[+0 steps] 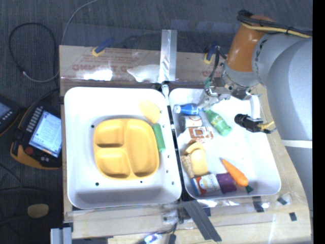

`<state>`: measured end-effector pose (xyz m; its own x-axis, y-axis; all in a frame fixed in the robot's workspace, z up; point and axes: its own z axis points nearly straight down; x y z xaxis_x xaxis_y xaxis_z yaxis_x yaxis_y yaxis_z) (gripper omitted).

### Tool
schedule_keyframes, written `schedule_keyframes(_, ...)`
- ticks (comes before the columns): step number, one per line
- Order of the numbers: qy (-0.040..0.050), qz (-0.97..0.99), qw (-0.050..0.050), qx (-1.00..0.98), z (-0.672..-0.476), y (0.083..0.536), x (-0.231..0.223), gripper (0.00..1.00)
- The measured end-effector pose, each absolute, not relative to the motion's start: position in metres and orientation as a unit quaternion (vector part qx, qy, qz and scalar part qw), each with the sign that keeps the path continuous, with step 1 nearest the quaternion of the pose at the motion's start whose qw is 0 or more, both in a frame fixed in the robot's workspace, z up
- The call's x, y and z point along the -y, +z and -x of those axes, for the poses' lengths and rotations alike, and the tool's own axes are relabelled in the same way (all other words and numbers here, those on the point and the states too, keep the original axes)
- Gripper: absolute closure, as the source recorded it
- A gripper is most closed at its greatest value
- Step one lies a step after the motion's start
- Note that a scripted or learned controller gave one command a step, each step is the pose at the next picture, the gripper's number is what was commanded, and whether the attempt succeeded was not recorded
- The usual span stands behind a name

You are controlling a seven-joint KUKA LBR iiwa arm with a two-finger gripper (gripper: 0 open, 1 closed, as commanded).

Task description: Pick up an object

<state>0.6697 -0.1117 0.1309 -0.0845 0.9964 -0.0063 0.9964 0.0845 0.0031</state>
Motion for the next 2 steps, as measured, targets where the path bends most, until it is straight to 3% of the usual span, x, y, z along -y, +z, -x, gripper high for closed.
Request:
schedule_keyframes(1, -0.002, -0.588, 0.0, -0.809, -0.617, 0.208, 0.12, 1.0)
schedule_keyframes(2, 0.009, -0.576, 0.018, -0.817, -0.595, 0.13, 0.127, 1.0)
